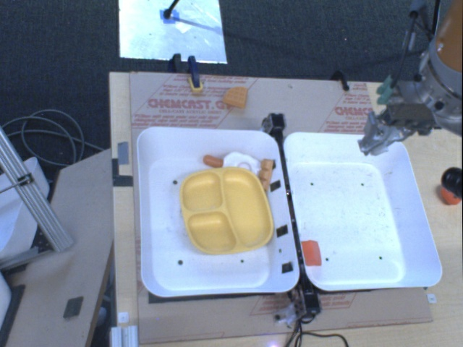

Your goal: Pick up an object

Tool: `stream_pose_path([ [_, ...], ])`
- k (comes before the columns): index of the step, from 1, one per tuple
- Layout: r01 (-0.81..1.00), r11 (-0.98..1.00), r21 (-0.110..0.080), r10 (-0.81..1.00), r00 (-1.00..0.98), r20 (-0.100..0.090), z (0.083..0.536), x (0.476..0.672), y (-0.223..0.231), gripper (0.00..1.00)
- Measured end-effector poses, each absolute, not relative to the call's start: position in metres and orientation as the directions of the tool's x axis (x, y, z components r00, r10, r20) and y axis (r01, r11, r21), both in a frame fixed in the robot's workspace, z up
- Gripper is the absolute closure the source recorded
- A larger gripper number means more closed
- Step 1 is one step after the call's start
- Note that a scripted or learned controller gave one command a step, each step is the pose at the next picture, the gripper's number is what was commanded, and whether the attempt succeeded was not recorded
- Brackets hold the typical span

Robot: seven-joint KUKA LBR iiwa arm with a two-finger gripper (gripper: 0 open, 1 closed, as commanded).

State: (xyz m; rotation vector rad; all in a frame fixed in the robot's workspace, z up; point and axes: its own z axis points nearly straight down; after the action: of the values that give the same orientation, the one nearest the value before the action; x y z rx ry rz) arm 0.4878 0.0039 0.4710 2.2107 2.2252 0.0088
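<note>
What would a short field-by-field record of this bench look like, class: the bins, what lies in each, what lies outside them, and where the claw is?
left bin: holds a yellow divided tray, a small sausage, a white piece and a tan piece behind the tray
right bin: holds an orange block near its front left corner
outside the bins: a tan block on the board behind the left bin
claw: above the right bin's back right corner, nothing seen held
</note>
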Motion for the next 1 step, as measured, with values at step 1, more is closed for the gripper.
stream_pose_path([
  [1, 1.000, 0.010, 0.009, 1.000, -0.010, 0.002, 0.5387, 0.4866, 0.0699, 1.00],
])
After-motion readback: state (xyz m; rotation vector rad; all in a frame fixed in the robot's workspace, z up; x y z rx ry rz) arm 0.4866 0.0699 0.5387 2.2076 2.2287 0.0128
